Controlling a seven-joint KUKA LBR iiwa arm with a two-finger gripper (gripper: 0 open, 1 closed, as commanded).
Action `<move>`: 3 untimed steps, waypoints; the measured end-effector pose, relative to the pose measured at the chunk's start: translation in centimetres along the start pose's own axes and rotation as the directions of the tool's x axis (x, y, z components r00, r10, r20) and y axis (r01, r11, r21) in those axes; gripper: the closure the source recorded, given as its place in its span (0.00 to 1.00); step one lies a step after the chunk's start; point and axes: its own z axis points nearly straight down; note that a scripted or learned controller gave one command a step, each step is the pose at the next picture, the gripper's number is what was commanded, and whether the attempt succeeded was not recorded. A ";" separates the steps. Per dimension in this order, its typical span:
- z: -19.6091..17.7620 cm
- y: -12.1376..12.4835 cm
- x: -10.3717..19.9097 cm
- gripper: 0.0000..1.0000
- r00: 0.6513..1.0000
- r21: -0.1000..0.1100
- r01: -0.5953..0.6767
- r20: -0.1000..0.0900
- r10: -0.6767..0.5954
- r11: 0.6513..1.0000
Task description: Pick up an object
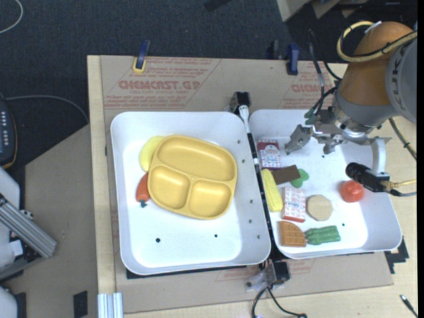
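The grey two-finger gripper (311, 134), jaws spread and holding nothing, hovered above the small red-and-white packet (269, 154), risking a closure on air.

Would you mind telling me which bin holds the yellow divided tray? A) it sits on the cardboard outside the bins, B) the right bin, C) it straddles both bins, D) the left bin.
D: the yellow divided tray lies inside the left bin, well apart from the right bin, where the small food items are.
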 end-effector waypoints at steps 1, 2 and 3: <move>6.3 -0.4 0.1 0.00 1.000 -0.001 -0.001 -0.001 0.001 1.000; 7.2 -0.1 0.1 0.00 1.000 -0.009 0.001 -0.002 -0.001 1.000; 5.8 0.2 0.3 1.00 1.000 -0.020 0.001 -0.003 -0.001 1.000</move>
